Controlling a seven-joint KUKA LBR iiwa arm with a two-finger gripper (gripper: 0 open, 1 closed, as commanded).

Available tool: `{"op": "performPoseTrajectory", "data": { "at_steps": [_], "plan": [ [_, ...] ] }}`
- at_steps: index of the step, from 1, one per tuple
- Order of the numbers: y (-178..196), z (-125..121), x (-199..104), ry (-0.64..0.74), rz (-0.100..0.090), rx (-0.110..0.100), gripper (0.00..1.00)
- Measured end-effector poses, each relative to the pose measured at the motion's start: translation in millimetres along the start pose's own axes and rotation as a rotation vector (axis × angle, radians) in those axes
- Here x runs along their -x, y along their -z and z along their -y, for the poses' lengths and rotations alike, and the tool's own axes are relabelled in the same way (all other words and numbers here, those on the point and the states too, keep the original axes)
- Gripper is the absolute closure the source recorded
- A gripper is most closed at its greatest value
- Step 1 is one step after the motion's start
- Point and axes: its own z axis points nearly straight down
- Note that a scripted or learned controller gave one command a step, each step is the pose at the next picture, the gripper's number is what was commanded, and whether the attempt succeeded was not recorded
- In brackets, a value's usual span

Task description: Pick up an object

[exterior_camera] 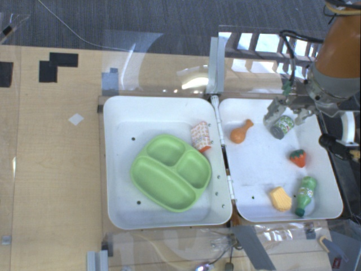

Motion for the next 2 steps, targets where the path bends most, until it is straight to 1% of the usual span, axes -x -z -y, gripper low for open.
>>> {"op": "performPoseTrajectory", "data": {
  "at_steps": [1,2],
  "plan": [
    [-142.4,-71.2,14.2,0.001,0.001,-0.001,0.0],
    [-170.6,-54.6,0.9,-0.002,0.0,0.003,0.0]
  ]
}}
